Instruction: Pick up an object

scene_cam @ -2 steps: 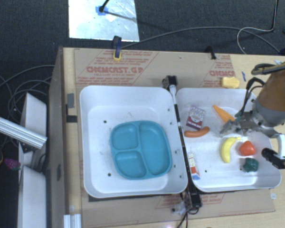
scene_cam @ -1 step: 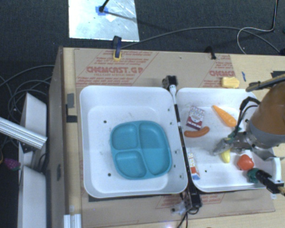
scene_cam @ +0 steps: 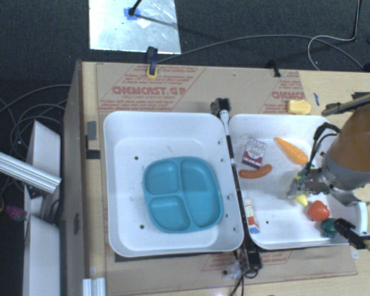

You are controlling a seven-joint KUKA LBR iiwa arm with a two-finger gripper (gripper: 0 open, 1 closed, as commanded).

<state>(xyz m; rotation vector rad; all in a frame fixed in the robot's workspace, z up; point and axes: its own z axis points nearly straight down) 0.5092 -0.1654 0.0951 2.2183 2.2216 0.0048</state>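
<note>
Dark carpet surrounds the tabletop (scene_cam: 172, 82), a brown board printed with red lettering that carries two shallow white bins side by side. From my remote station I record the following.

The grey arm with its orange band (scene_cam: 364, 142) reaches over the right-hand white bin (scene_cam: 277, 230). Its pincer (scene_cam: 301, 187) hangs low over the bin floor, near the middle of that bin's far-right half. I cannot tell how the pincer is set; the tips are too small and blurred against the clutter.

Items relative to the pincer:
- A small yellow piece (scene_cam: 303, 198) lies directly beneath it, touching or just under the tips; I cannot say which.
- A round red-orange toy fruit (scene_cam: 319, 210) sits just beside it, toward the bin's near-right corner.
- A dark green lump (scene_cam: 328, 227) lies beyond that fruit.
- An orange carrot-shaped toy (scene_cam: 291, 149) lies just behind the pincer, its long axis running diagonally.
- A brown sausage-shaped toy (scene_cam: 255, 172) lies to the side toward the bin divider, long axis nearly across the bin, with a small red-and-white carton (scene_cam: 253, 153) behind it.

The left-hand white bin (scene_cam: 129, 128) holds a blue divided plastic plate (scene_cam: 182, 193), well apart from the pincer.

Assessment: nothing is visibly lifted. The yellow piece is the nearest candidate, straight down from the tips, so I judge the coming move to be a short descent and closure.
</note>
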